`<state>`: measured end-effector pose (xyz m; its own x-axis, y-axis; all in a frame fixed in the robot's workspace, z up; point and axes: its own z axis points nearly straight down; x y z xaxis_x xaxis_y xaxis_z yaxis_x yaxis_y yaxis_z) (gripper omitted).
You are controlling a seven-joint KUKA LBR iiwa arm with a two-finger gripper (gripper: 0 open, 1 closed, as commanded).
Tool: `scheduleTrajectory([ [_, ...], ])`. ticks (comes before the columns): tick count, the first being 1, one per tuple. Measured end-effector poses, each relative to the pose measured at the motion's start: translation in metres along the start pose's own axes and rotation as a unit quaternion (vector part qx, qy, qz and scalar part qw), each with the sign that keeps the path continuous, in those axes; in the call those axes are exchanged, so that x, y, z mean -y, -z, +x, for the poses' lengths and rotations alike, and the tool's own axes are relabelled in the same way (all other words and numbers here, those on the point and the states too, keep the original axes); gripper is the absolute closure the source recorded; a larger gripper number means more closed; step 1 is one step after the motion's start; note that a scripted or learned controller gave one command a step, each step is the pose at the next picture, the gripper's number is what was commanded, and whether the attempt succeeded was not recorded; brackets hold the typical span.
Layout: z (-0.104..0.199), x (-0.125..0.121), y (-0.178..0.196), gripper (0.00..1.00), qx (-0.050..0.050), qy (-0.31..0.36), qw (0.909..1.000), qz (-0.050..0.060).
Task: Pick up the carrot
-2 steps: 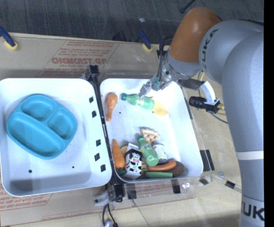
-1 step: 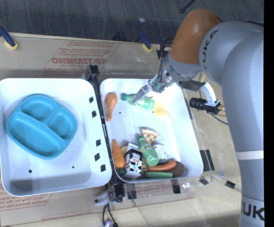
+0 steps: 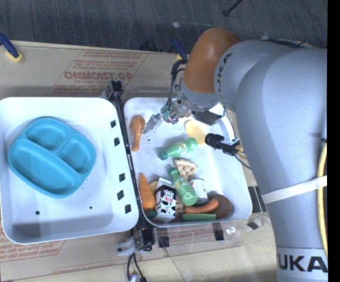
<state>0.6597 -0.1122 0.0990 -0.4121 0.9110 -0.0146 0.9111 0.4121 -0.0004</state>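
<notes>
Hovering my hand (image 3: pixel 153 122) just beside the carrot (image 3: pixel 137 131) in the right bin (image 3: pixel 231 175), fingers apart, grasping nothing.

2 white bins (image 3: pixel 17 113), 1 blue plate (image 3: pixel 51 155), 2 carrots (image 3: pixel 147 192).

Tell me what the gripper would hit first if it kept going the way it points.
The gripper points down-left, so it would probably meet the orange carrot-like piece by the right bin's left wall. Depth is unclear from above.
</notes>
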Motion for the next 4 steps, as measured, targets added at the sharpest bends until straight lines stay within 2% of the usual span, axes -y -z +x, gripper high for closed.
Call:
scheduleTrajectory([
  [1, -0.06, 0.027, 0.082, 0.0, -0.002, -0.016, 0.9999, -0.002],
  [2, -0.007, 0.004, 0.006, 0.0, -0.008, -0.129, 0.9916, 0.001],
  [3, 0.004, 0.0, 0.005, 0.0, 0.002, -0.147, 0.9892, 0.005],
  [4, -0.067, 0.035, 0.03, 0.0, -0.004, -0.05, 0.9987, 0.002],
])
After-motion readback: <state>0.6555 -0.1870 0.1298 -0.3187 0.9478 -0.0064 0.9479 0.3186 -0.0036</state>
